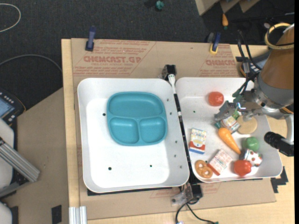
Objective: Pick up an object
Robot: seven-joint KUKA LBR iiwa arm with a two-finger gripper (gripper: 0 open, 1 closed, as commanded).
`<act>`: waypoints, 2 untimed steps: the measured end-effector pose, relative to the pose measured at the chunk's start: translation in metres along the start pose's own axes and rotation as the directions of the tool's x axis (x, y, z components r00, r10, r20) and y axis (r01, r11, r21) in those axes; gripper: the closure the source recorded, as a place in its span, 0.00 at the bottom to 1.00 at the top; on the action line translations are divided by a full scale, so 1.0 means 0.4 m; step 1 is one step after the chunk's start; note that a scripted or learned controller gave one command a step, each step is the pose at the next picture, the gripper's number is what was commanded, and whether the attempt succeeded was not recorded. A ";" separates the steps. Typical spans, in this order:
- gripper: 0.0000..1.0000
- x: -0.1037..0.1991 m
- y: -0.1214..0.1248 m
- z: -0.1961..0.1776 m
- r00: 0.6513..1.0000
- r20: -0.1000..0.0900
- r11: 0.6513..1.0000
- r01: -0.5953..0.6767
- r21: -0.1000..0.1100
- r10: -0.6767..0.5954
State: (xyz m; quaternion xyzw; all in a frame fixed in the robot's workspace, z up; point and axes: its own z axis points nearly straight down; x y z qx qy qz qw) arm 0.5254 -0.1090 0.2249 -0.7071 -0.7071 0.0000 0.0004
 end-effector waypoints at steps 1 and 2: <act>0.00 -0.128 -0.018 0.368 1.000 0.000 1.000 -0.006 0.006 0.006; 1.00 -0.121 -0.011 0.325 1.000 0.001 1.000 -0.002 -0.003 0.002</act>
